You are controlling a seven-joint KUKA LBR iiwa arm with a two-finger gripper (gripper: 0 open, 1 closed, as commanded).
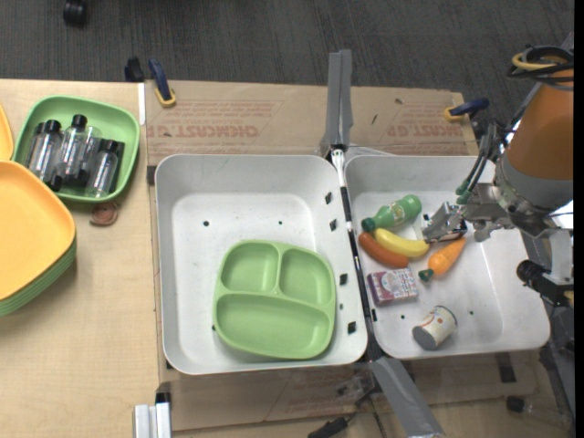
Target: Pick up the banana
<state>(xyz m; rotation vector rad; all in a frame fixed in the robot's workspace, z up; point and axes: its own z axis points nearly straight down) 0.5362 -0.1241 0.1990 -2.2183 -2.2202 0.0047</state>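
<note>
1. Banana (400,242) lies in the right bin (511,322), between a green bottle (395,213) and an orange sausage (382,250).
2. My claw (444,227) hovers just right of it; whether it's apart or together, I cannot tell.

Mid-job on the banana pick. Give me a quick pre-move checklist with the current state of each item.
1. Banana visible in the right bin: ok.
2. Hand close to the banana's right end: ok.
3. Banana between the fingers: cannot tell.
4. Space around banana: not ok; green bottle, hot dog and carrot crowd it.
5. Banana lifted: not ok, it lies in the bin.
</note>
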